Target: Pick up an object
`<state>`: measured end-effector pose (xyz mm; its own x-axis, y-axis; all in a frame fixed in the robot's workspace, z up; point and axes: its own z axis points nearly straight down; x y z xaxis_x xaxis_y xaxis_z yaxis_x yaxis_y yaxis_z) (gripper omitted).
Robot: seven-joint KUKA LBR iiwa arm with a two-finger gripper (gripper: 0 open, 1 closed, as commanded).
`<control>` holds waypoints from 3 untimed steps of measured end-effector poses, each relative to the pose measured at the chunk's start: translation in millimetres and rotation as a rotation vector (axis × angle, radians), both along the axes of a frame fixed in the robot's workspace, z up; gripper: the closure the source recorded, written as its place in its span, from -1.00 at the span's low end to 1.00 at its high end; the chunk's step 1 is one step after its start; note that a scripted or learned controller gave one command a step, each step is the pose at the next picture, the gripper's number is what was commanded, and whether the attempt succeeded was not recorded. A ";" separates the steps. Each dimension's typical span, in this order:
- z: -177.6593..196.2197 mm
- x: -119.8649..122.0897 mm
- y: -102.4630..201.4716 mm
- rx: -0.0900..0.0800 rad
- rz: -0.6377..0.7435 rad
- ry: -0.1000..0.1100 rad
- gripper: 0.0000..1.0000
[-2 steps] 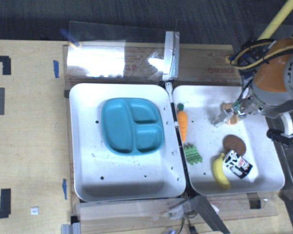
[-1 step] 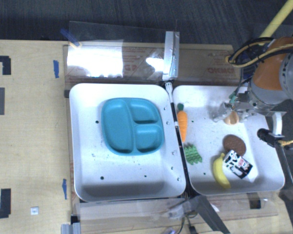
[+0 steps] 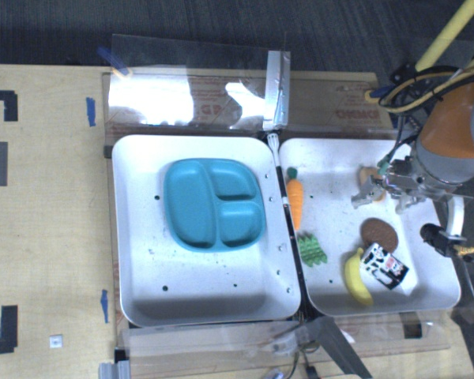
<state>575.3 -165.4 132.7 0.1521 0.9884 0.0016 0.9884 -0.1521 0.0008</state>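
From my station I see the bench [image 3: 39,212] carrying two shallow white bins side by side. The left bin [image 3: 142,275] holds a blue divided plate [image 3: 215,204] lying flat near its middle. The right bin [image 3: 332,275] carries everything else. The grey arm with its orange band [image 3: 452,129] comes in from the right, over the bin's upper right part, and its gripper [image 3: 377,186] hangs low there; I read the fingers as spread apart with nothing between them. Just below the gripper, slightly apart from it, lies a round brown cookie-like disc [image 3: 378,232]. Below that sits a small black-and-white printed box [image 3: 385,266], touching a yellow banana [image 3: 355,278] that curves along its left side. Well to the gripper's left, a toy carrot [image 3: 295,200] lies against the wall between the bins, tip pointing down, and a small green leafy piece [image 3: 310,250] rests just below it
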 end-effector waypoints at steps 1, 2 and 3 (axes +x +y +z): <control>-40.4 -91.6 -27.1 -0.002 -0.054 -0.012 -1.00; 14.4 -94.8 -12.9 -0.002 -0.172 -0.002 -1.00; -45.5 -93.6 24.8 -0.005 -0.169 -0.008 -1.00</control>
